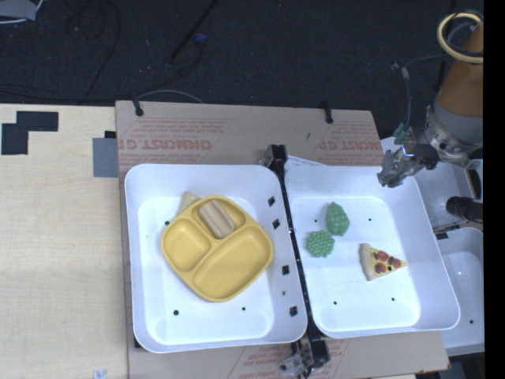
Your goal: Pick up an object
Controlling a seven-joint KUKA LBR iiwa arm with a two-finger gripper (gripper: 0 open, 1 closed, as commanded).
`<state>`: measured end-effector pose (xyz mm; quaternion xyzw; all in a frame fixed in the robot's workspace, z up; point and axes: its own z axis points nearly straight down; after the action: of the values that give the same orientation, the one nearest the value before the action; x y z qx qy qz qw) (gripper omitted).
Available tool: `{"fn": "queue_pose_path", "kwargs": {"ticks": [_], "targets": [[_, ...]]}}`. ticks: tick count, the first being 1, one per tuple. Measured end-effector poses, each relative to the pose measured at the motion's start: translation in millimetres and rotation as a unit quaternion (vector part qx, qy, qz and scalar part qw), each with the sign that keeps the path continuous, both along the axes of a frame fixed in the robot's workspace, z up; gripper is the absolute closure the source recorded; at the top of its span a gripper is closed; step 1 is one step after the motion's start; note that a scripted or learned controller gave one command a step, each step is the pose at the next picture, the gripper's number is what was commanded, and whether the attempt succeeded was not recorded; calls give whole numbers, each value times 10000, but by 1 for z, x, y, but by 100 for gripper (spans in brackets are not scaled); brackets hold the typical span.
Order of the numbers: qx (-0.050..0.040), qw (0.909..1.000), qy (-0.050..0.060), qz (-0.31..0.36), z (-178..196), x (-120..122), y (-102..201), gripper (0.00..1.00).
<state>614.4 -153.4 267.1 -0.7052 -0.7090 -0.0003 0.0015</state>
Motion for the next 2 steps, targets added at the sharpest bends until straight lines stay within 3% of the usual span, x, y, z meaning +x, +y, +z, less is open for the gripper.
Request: {"fn": "queue_pose_path", "kwargs": {"ticks": [2], "targets": [[1, 10000, 10, -2, 5, -4, 110, 100]]}}
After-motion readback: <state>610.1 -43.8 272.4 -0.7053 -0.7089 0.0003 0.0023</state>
